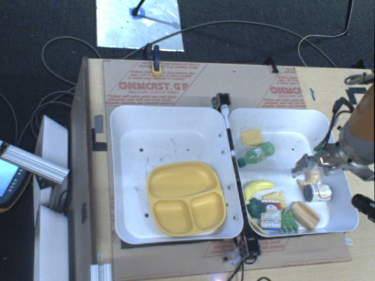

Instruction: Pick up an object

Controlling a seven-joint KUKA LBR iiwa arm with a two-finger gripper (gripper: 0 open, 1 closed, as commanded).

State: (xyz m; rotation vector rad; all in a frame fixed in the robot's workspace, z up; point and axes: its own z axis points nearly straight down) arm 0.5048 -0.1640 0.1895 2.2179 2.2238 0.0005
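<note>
Camera view, gripper [306, 167] over right bin [293, 127], curved banana [258, 188]

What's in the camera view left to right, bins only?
yellow divided tray → green bottle → hot dog bun → small can → end effector

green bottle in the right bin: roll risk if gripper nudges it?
Probably. The green bottle lies on its side and looks round, so a sideways nudge would likely roll it. It looks like smooth plastic, probably light and somewhat slippery. Bare bin floor beside it offers little to stop it.
</note>
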